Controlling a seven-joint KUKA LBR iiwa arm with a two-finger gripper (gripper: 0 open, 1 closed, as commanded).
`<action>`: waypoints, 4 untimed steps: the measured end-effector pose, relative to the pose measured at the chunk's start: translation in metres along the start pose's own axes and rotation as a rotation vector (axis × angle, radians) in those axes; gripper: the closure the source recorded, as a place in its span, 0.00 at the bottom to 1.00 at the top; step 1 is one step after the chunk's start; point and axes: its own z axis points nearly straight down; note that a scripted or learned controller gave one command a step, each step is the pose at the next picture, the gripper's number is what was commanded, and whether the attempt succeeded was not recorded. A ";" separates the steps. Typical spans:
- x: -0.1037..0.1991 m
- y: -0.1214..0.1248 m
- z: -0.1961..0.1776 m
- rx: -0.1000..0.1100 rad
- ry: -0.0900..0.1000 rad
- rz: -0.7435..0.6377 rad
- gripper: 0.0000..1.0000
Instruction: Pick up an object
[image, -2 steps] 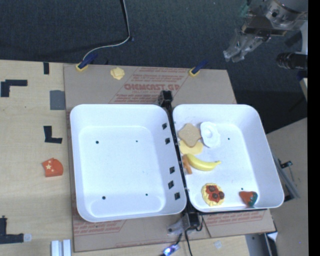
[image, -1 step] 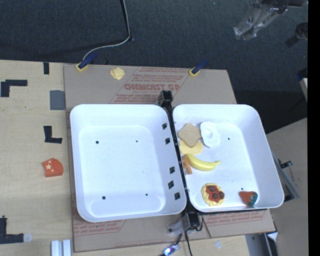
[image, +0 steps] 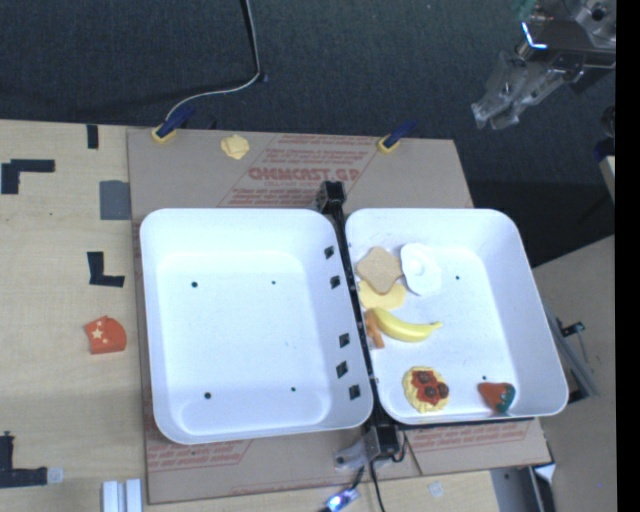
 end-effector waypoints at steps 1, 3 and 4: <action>0.047 -0.089 0.085 0.003 0.000 0.001 1.00; 0.030 -0.117 -0.001 -0.002 0.000 0.001 1.00; 0.005 -0.117 -0.001 -0.003 -0.001 0.001 1.00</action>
